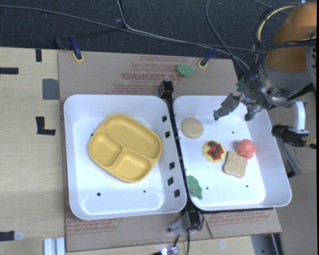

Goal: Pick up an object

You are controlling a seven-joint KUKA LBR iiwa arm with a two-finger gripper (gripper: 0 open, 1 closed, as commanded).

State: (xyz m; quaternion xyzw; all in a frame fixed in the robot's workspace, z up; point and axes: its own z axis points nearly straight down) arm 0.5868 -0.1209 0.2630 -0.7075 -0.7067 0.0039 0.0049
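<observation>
Where the right-hand bin (274, 195) occupies the centre-right of the frame, five small items are recorded on its white floor. A round beige disc (192, 127) is placed at upper left of that bin, near the divider. A yellow piece with red and dark toppings (214, 151) is set at the middle, with a tan, toast-like slab (235, 164) just beside it at lower right. A pink-red lump (246, 147) is found above the slab, very near it. A green leaf-shaped piece (194, 186) is lodged at the lower left edge. The gripper (238, 109) is seen above the bin's upper right part, its two dark fingers spread apart, nothing between them. A yellow compartment plate (125, 147) is held in the left-hand bin (77, 110). A small green item (185, 70) is noted on the counter (21, 169) beyond the bins.
</observation>
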